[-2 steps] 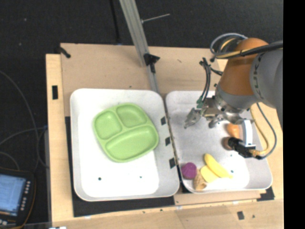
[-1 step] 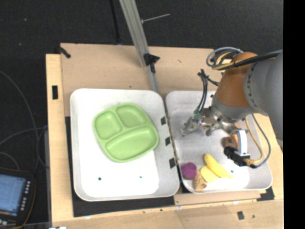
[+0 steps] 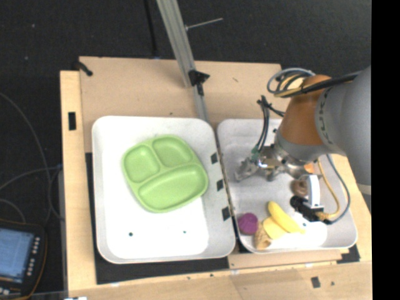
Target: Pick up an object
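Hovered low inside the right shallow white bin (image 3: pixel 232 136). Two-finger metal gripper (image 3: pixel 245 170) finger state undeterminable. Small purple ball (image 3: pixel 248 222) and yellow plastic banana (image 3: pixel 282 217) lay below-right of fingers.

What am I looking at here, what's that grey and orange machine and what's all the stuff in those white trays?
That is a robot arm, filmed by one camera fixed above the bench and looking down at a slant. Its gripper, a two-finger claw, hangs low in the right bin; nothing visible sits between its fingers. Near that bin's front edge lie a banana, a small purple object and a tan piece I can't identify. The left bin holds a green divided plate. The arm's job is to pick up an object.
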`<state>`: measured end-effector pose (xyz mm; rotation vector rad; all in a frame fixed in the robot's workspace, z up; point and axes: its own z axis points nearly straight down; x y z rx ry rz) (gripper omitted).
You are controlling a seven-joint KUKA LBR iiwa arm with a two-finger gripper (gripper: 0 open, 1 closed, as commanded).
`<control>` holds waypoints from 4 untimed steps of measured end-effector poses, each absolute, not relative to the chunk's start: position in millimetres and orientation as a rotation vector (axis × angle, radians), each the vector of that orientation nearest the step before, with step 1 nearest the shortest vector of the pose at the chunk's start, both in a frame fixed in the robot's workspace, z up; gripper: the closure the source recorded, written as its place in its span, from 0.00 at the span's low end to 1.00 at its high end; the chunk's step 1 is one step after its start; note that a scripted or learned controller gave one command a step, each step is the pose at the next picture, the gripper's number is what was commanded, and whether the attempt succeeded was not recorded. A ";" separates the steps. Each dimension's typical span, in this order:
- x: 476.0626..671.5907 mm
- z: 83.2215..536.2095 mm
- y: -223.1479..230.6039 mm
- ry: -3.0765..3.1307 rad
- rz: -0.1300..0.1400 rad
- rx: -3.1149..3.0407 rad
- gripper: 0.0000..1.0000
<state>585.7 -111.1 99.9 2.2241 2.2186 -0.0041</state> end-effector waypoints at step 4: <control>588.2 218.8 -110.7 2.223 0.004 2.216 1.00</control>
